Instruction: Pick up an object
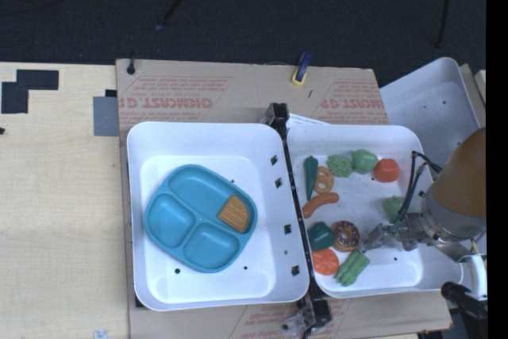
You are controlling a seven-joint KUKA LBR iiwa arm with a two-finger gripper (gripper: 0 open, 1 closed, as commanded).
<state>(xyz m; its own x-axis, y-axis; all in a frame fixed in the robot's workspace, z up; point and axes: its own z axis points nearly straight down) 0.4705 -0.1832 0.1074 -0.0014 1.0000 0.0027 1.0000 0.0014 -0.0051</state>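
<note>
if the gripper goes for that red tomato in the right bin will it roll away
Probably. The tomato looks round and smooth, so a nudge could send it rolling toward the bin wall. It looks like a light plastic toy, likely rigid, so off-centre fingers may squirt it out. The green piece beside it might stop it.

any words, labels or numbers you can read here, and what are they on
"CHEMCAST G P", printed upside down in red, repeated on the brown cardboard sheet under the two white bins; this is my best reading, since the letters are blurred.
More red print on the cardboard strip at the bottom edge: too blurred to read.
No text is readable on the blue tray or the toy food.
</note>
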